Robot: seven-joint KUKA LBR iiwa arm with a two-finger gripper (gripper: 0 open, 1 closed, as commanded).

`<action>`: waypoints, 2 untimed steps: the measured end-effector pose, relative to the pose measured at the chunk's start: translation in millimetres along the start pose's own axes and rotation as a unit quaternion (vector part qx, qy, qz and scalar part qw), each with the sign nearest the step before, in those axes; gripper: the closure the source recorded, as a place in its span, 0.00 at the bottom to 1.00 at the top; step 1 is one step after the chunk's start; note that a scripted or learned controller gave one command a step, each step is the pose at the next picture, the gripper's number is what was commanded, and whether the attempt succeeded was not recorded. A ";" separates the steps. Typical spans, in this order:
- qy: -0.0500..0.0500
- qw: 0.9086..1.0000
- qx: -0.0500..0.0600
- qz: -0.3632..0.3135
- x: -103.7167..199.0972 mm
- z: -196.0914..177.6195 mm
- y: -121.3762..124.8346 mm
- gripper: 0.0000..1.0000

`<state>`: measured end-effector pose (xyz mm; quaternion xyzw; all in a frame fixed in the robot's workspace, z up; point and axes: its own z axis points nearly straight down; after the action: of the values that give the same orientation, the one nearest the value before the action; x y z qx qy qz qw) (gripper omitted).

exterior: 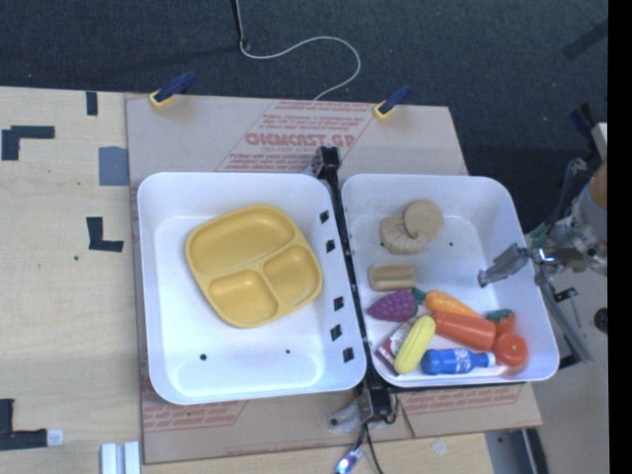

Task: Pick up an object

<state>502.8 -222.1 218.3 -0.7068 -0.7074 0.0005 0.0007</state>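
While the tool (497, 268) blurs at the right bin's (491, 191) rim, grip unreadable, cardboard (296, 141) reads "CHEMCAST GP".

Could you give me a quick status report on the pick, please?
End effector above right bin's right edge, nothing held. Toy food piled below-left, carrot nearest. Path clear.

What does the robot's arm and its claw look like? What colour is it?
The claw is grey metal, thin and pointy like a small beak, poking over the edge of the shallow white right-hand bin. Behind it sits a boxy grey and silver wrist with dark cables. A bit of orange shows above it.
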 end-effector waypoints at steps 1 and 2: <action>0.004 1.000 0.006 -0.005 126.4 130.7 -21.7 0.00; 0.001 1.000 -0.004 -0.004 200.6 29.1 -17.6 0.00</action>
<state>485.0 -21.5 189.3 -0.7037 -0.7105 -0.0032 -0.0012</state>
